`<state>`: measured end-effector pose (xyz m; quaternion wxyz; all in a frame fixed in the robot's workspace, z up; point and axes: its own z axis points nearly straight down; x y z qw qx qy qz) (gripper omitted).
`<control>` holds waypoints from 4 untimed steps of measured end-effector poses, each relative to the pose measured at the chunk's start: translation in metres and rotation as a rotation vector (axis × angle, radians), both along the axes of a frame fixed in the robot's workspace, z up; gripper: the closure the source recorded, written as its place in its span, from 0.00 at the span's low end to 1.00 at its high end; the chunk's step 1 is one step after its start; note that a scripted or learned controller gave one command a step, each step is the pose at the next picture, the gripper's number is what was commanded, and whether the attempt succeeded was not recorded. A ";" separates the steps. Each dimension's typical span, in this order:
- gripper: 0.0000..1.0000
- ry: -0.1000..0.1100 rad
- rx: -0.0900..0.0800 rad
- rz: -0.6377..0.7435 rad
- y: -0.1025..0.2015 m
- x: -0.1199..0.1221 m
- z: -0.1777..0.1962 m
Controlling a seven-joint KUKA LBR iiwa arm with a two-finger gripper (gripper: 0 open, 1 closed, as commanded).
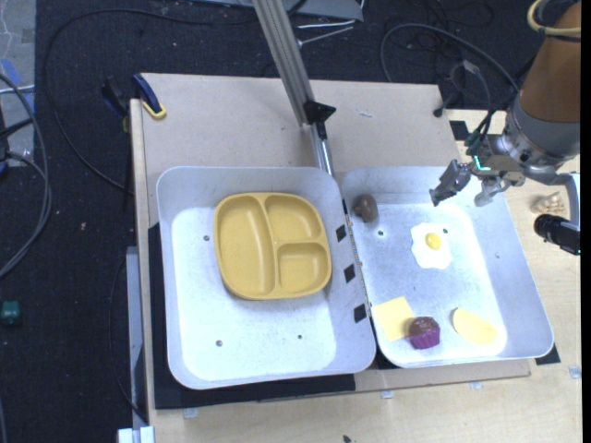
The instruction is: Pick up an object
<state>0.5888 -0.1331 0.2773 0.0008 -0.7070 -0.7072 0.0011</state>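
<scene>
We see the two-finger gripper [468, 188] spread, empty, w/ the white-and-yellow toy fried egg [431, 246] at its 7 o'clock, prob. lining up.

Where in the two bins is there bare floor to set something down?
Left bin: a strip along the near edge, below the yellow plate. Right bin: bare middle between the fried egg and cheese slice. Crowded near the purple piece and yellow slice.
</scene>
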 end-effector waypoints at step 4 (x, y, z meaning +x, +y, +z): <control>0.00 0.003 0.001 -0.002 0.004 -0.012 -0.166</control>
